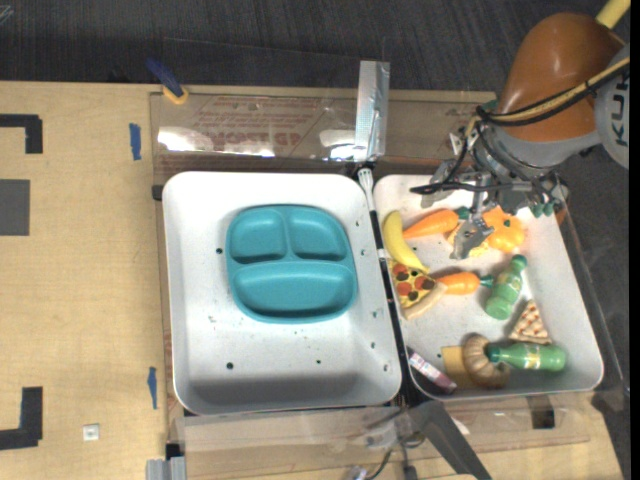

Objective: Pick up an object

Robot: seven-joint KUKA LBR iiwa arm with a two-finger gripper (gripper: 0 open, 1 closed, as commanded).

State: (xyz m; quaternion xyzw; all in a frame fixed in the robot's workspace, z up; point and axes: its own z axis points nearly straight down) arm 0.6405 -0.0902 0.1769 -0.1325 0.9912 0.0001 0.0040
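jaws low in the right bin, gap unclear, cannot tell. carrot just left: prob light, hard, slick plastic; grab mid-body across its width.

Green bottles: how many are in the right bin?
2. One bottle stands tilted near the middle of the right bin, beside a carrot. The other bottle lies on its side near the front edge. The arm covers the bin's back, so more may be hidden.
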